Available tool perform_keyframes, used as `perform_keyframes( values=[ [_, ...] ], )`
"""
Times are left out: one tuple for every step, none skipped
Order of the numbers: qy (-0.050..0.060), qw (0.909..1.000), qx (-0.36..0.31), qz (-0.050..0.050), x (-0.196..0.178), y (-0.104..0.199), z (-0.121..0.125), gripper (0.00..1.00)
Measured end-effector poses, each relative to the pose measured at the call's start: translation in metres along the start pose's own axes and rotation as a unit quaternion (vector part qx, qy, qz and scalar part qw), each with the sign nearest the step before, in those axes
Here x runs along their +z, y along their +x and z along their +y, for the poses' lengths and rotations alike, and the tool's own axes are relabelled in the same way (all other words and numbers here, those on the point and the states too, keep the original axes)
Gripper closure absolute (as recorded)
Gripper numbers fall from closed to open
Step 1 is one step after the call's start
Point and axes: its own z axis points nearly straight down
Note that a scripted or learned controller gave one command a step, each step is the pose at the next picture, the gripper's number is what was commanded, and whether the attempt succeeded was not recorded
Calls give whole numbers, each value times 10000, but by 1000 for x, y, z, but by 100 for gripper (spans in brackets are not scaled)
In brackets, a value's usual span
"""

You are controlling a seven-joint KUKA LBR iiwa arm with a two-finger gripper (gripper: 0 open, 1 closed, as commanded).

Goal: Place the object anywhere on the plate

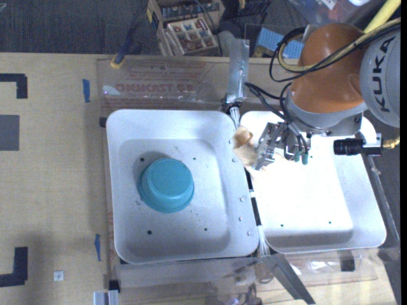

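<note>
A small tan object [243,140], judged light and soft, is being pinched at its edge by the pincer [262,151], away from the blue plate [166,184]

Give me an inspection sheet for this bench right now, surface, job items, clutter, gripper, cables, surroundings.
Surface: two shallow white bins side by side, left bin and right bin, on a light wooden bench.
Job's things: blue plate lies in the left bin; a small tan object sits at the right bin's upper left edge, beside the gripper.
Clutter: nothing seen in the bins.
Gripper: gripper is over the right bin's upper left part; finger state unclear.
Cables: black cables loop by the orange band.
Surroundings: blue tape marks on the bench; boxes on the floor beyond.
</note>
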Motion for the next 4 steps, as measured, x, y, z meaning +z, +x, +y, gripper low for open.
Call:
perform_keyframes(
  values=[
    [-9,9908,-1353,-25,-13,19,45,100],
    [-4,9904,-1382,-1,-5,42,89,100],
    [-3,9904,-1379,4,-11,73,131,100],
    [-4,9905,-1377,2,-11,73,131,0]
  ],
)
